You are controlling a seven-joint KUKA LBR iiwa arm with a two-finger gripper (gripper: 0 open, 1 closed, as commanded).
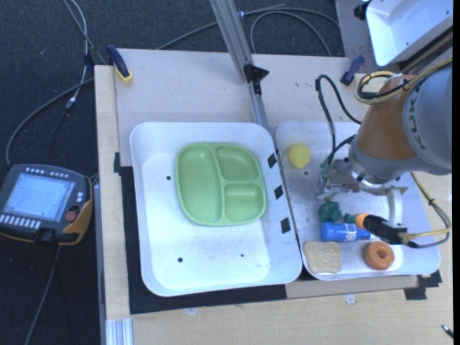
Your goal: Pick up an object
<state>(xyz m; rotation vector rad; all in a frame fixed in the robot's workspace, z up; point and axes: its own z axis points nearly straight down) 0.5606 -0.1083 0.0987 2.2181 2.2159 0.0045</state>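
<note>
End effector [332, 187] just above green toy [330, 211] — seemingly apart

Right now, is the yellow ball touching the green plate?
Apart. The camera view shows the yellow ball in the right bin and the green plate in the left bin, with both bin rims between them.

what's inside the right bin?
Right bin holds a yellow ball, a green toy, a blue bottle, a beige sponge and an orange ring. The arm covers its far right part; the gripper hangs above the green toy.
</note>
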